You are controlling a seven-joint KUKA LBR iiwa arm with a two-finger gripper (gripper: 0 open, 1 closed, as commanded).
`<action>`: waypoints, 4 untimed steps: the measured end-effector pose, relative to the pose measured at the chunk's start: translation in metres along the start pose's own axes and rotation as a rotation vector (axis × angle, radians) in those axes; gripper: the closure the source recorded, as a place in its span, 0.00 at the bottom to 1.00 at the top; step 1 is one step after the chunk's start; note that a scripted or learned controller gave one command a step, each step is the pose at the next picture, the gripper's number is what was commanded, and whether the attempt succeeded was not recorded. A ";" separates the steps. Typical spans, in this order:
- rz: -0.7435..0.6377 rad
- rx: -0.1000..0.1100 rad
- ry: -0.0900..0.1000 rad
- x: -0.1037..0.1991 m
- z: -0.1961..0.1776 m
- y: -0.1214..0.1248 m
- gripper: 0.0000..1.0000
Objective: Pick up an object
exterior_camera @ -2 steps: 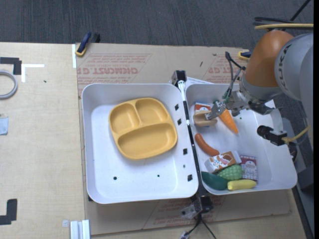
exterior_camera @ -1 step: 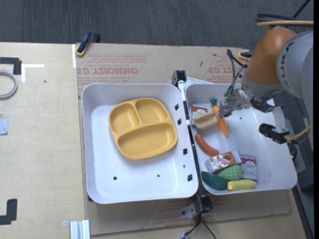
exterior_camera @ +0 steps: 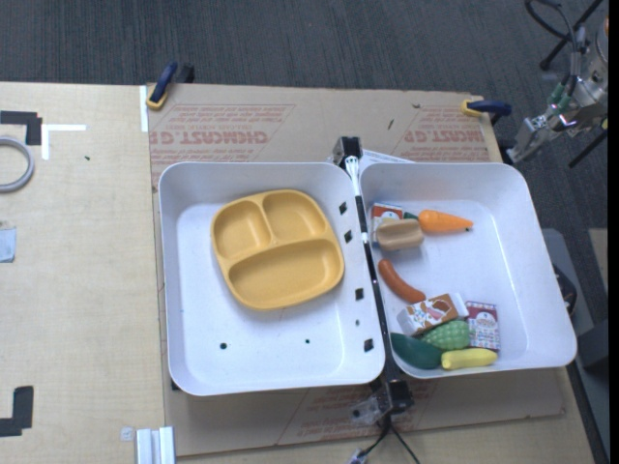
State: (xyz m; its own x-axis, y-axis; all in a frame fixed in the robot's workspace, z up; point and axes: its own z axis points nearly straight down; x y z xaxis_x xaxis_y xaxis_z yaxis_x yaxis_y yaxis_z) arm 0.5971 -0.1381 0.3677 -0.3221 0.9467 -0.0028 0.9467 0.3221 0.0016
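Toy food objects lay clustered in the shallow white bin [exterior_camera: 542, 249] on the view's right, none of them touched by the gripper [exterior_camera: 535, 135], which hung off beyond that bin's far right corner, above the dark floor and well apart from everything in it; whether the gripper was spread or pressed together could not be told at that angle. An orange plastic carrot [exterior_camera: 445, 222] lay near the bin's far wall, its tip pointing right, just beside a tan bread-like roll [exterior_camera: 399, 235], which partly covered a small red and white carton [exterior_camera: 387, 213]. A red toy sausage [exterior_camera: 399, 280] lay aslant near the wall shared with the other bin. Toward the near edge sat a brown and white carton [exterior_camera: 435, 312], a small red and white box [exterior_camera: 483, 325], a bumpy green piece [exterior_camera: 447, 335], a yellow banana-shaped piece [exterior_camera: 469, 358] and a dark green piece [exterior_camera: 416, 351], all packed close together. The neighbouring white bin [exterior_camera: 169, 259] held a yellow plastic plate with three compartments [exterior_camera: 279, 247], turned slightly. Both bins stood on a brown cardboard sheet [exterior_camera: 232, 129] clamped by blue clips [exterior_camera: 162, 83] to the pale wooden bench [exterior_camera: 68, 288]
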 end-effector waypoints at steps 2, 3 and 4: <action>-0.293 -0.001 -0.001 -0.053 -0.151 0.015 1.00; -0.295 -0.004 -0.004 -0.053 -0.161 0.016 1.00; -0.297 -0.007 -0.008 -0.053 -0.170 0.017 1.00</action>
State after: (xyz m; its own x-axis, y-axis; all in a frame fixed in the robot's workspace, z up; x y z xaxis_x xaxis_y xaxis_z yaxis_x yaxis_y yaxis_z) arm 0.6302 -0.1824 0.5381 -0.5852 0.8108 -0.0115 0.8108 0.5853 0.0060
